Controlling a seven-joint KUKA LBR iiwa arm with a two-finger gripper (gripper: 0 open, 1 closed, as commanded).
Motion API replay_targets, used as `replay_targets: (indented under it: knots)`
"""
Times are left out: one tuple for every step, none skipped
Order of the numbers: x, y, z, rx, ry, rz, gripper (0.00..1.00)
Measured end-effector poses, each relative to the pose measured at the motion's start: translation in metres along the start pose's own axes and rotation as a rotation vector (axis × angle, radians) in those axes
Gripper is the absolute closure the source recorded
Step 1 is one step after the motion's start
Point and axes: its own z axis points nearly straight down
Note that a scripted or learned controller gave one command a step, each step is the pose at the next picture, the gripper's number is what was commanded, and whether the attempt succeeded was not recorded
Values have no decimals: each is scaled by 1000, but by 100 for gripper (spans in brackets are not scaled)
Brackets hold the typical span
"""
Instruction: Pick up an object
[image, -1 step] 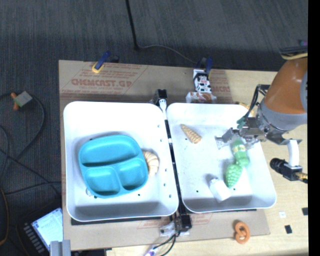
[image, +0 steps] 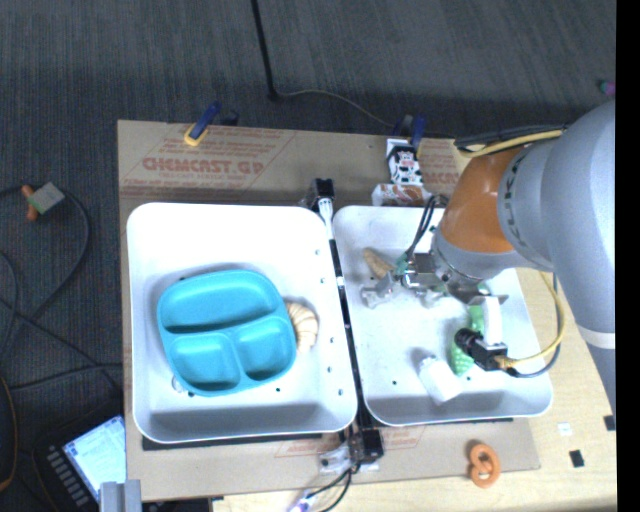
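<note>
My gripper (image: 383, 288) is low in the right bin (image: 520, 400), near its left wall, with the grey arm and its orange band (image: 478, 215) above it. A small tan object (image: 377, 261) lies just beyond the gripper toward the bin's far side, close to it or touching it. A green and white object (image: 478, 332) lies under the wrist at the right. At the bin's near side rests a white block (image: 437, 380). I see nothing held in the gripper.
The left bin (image: 160, 225) holds a blue divided plate (image: 226, 330) with a tan ring-shaped item (image: 304, 323) at its right edge. An orange ring (image: 484, 461) lies on the bench in front of the right bin. Clamps and cables line the bench's far edge.
</note>
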Motion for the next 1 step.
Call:
replay_targets:
  knots:
    - [-2, 0, -10, -1, -3, 2, 100]
